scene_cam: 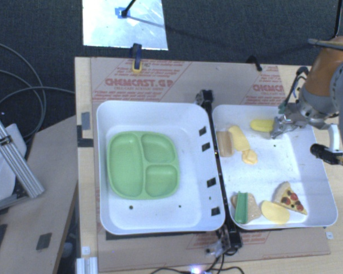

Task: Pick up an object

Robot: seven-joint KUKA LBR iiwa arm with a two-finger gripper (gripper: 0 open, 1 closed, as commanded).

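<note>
Yellow toy food piece (262, 125), flattish, beside claw (277, 131)

Arm (331, 76) cut off at right edge.

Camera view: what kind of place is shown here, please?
Probably a robotics lab test bench, not a kitchen: a grey arm reaches over two white bins, holding toy food such as a pizza slice and a green divided plate.

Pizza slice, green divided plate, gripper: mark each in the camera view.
pizza slice (290, 198), camera view, on its topped face.
green divided plate (142, 164), camera view, on the ridge between compartments.
gripper (276, 131), camera view, midway between its fingertips.
</note>
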